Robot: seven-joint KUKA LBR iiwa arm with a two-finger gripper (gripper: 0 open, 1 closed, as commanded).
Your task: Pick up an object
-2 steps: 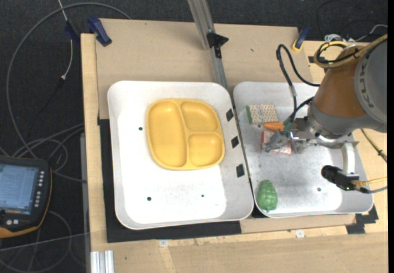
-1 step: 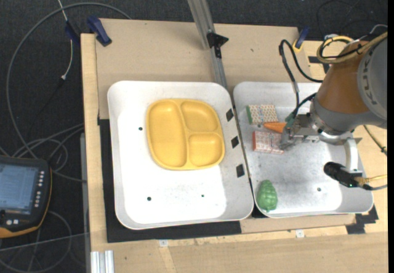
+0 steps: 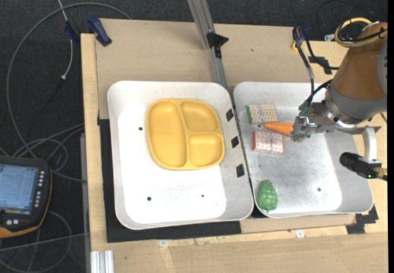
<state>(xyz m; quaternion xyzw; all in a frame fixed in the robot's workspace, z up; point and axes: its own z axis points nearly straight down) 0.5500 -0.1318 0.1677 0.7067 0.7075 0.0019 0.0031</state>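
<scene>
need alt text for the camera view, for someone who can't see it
A grey robot arm's gripper sits at one end of an orange carrot-shaped toy in the right white bin, between two patterned boxes, with a green lumpy toy nearer. The left white bin holds a yellow divided plate.

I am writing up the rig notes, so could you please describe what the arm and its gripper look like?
The arm is bulky and rounded, with a wide orange band above a grey wrist section. Black cables run along its upper side. The gripper is a small grey metallic unit at the wrist's end, and a black-tipped white part juts from the arm's lower side.
</scene>
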